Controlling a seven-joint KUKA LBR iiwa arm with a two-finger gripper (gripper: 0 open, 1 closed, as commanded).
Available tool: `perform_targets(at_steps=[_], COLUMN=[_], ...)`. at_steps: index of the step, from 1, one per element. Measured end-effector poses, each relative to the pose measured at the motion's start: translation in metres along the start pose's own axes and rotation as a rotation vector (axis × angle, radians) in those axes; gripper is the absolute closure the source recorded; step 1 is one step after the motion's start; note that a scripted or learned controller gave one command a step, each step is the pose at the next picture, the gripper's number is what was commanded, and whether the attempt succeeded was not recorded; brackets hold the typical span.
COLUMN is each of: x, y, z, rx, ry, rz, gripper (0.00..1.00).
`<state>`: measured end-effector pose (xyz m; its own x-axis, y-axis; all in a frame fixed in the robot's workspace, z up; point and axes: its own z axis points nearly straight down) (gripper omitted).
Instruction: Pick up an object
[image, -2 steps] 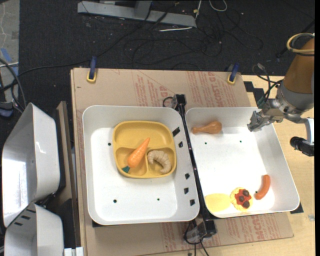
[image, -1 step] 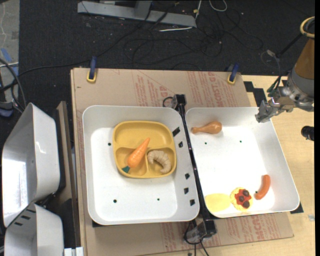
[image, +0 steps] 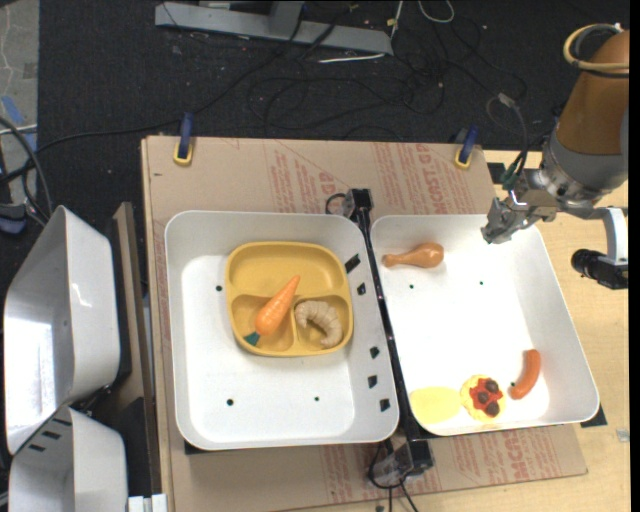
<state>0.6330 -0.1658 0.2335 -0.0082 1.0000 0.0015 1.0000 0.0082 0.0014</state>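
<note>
1. Right bin (image: 560, 330), near edge: one sausage (image: 525, 374), one small pizza (image: 484, 396), one yellow disc (image: 435, 404).
2. Left bin (image: 200, 300): one yellow plate (image: 245, 275) holding one carrot (image: 277, 306) and one shrimp (image: 321, 321).
3. Far: one drumstick (image: 415, 258); gripper (image: 497, 230) hovers beside it, finger state unreadable.

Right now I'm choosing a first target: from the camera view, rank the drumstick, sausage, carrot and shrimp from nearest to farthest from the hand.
The hand is over the right bin's far right corner.
1. Drumstick, right bin, far end, just left of the hand.
2. Sausage, right bin, near right corner.
3. Shrimp, yellow plate, left bin.
4. Carrot, same plate, left of the shrimp.
</note>
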Motion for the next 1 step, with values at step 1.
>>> perform_targets(at_steps=[1], x=[0.0535], y=[-0.0066], z=[-0.0076], rx=[0.002], ry=[0.0], rz=[0.001], gripper=[1.0])
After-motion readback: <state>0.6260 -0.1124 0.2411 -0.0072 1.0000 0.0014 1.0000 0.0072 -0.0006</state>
